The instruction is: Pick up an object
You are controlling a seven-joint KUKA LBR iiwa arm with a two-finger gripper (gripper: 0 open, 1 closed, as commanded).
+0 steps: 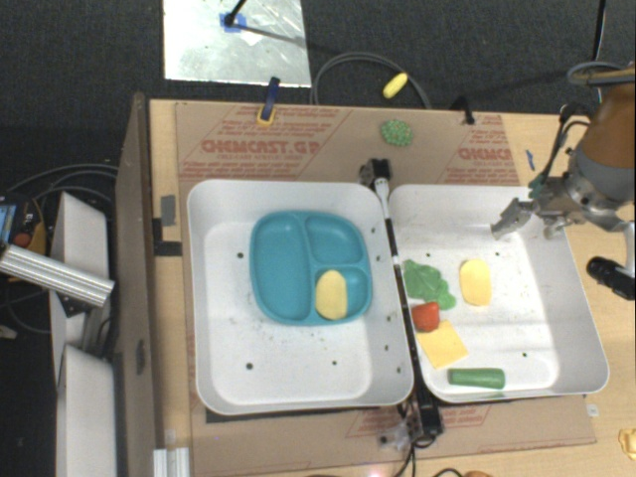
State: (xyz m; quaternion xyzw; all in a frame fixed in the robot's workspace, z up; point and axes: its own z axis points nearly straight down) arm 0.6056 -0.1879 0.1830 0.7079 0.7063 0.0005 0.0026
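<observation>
Here, the gripper (pixel 519 217) hovers at about one o'clock in the right bin (pixel 579 296) with fingers whose spread I cannot tell and nothing visibly between them, while the yellow lemon (pixel 476 281), green leafy piece (pixel 428 282), red piece (pixel 425 316), yellow block (pixel 443 345) and green cylinder (pixel 476 376) lie toward seven o'clock from it.

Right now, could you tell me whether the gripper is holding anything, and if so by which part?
Nothing is held. The gripper hangs over the right bin's upper part with nothing between its fingers, apart from the toy food below.
</observation>
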